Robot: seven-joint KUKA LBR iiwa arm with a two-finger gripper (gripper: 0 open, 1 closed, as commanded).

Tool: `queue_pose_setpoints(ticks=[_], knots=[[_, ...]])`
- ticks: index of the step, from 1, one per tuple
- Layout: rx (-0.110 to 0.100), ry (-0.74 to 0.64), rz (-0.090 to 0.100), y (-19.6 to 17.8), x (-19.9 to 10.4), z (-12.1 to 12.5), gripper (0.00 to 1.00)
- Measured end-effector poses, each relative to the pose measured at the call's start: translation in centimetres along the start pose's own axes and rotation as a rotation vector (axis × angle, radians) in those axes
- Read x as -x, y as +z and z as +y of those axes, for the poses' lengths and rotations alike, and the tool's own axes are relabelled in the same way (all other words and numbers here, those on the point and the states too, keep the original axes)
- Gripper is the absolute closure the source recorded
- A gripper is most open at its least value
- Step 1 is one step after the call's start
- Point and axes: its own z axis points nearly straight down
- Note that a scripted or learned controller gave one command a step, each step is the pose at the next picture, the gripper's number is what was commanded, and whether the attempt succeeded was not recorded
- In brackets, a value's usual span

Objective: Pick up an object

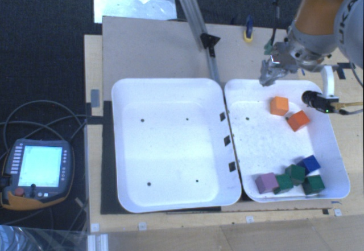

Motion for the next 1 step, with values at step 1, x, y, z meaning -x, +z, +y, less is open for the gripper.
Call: queue_pose_setpoints(ticks=[1], knots=[[0.001, -0.001, 0.000, 1.68, -5.16, -0.48, 1.00]])
